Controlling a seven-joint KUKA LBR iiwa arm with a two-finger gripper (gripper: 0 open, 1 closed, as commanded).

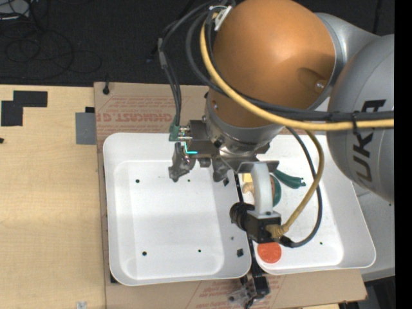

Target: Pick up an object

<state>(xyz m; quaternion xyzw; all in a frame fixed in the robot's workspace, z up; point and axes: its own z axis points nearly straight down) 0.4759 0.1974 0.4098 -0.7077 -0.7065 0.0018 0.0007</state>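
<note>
My gripper [199,171] hangs over the far right part of the left bin [119,205], just above its floor. Its two dark fingers [177,169] stand apart, open, with nothing between them. In the right bin [351,240] an orange-red disc [269,253] lies near the front left corner. A teal curved object [291,179] and a round brown-and-teal object [277,190] lie further back in that bin, partly hidden by the wrist hardware. The orange band of the arm covers the far part of both bins.
Both bins rest on a cardboard sheet [138,111] on the wooden bench [45,192]. The ridge between the bins runs just right of the gripper. A small dark metal clip [248,293] sits at the cardboard's front edge.
</note>
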